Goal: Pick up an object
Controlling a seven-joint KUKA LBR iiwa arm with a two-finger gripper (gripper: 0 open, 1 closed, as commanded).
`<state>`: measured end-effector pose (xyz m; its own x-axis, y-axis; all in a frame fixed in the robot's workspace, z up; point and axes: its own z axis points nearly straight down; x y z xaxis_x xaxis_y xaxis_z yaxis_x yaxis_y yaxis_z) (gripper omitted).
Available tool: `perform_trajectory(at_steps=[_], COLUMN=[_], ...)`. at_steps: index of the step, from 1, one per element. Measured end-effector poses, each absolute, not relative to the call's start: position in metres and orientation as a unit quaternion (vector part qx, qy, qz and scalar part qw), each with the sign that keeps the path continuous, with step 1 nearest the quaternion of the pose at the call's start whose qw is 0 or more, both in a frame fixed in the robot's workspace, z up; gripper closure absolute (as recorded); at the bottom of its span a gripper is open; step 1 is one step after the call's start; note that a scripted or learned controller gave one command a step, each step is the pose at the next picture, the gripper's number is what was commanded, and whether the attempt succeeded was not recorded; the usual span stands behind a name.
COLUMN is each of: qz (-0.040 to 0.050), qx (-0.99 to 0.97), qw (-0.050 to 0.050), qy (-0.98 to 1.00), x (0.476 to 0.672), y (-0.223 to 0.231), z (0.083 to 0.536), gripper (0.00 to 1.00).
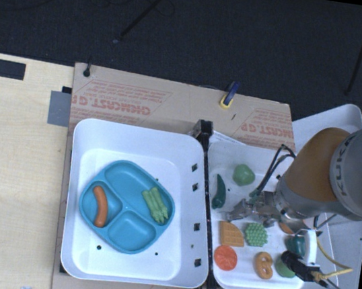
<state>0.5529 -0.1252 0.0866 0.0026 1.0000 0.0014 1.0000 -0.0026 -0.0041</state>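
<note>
Tomato [225,257] and pretzel [263,265] nearest; green studded piece [256,234] just below the hand [253,210]; grip state cannot tell.

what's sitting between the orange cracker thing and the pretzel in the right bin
In the camera view, the red tomato lies between the orange cracker and the pretzel, low in the right bin, nearer the cracker.

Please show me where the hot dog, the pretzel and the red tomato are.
hot dog [100,205]: camera view, middle of the sausage, in the blue tray.
pretzel [263,265]: camera view, its centre, in the right bin.
red tomato [225,257]: camera view, middle of its top.
</note>
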Motion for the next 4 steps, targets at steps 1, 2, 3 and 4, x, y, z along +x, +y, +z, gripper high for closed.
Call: perform_trajectory(at_steps=[1,2,3,4], qz=[0.0009,-0.0004,-0.0005,-0.0004], qx=[-0.710,-0.710,-0.707,-0.707], qw=[0.002,-0.001,-0.001,0.000], qy=[-0.704,-0.704,-0.707,-0.707], x=[0.553,0.553,0.553,0.554], y=[-0.127,-0.136,-0.138,-0.139], z=[0.097,0.157,0.199,0.229], gripper=[1.00,1.00,1.00,1.00])
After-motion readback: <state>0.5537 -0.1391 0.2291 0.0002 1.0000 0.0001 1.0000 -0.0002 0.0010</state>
